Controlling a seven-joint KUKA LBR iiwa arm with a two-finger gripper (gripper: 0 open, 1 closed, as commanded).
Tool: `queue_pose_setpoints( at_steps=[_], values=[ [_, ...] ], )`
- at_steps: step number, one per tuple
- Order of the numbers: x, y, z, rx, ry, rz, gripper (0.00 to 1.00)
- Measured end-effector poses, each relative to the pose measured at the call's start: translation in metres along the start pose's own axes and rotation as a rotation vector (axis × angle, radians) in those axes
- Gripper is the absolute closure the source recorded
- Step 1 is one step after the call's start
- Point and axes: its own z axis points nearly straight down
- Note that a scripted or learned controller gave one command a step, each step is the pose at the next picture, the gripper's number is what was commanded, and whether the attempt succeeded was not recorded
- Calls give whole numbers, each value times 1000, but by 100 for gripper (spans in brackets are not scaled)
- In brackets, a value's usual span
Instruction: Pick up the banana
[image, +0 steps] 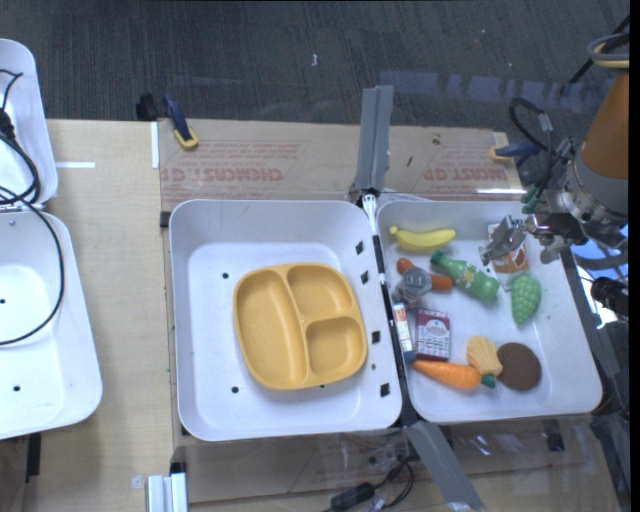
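Banana (423, 237) lies at right bin's (570, 400) top-left corner. Gripper (505, 240) sits over the same bin's upper right, apart from banana, near green bottle (467, 277). Yellow divided tray (300, 325) in left bin (200, 300).

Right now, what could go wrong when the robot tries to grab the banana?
1. The gripper sits to the right of the banana, above an orange-and-white item, so it might close on the wrong thing.
2. The banana lies close to the bin's back wall, leaving little room on that side.
3. The green bottle lies just below the banana and could get bumped.
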Motion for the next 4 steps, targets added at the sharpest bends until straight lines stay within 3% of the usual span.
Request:
queue_pose_setpoints(
  at_steps=[1,2,3,4],
  values=[
    [2,49,90,0,0,-8,0],
    [14,102,171,-6,-1,-151,0],
    [13,102,164,-4,-1,-150,100],
    [13,102,164,-4,-1,-150,0]
  ],
)
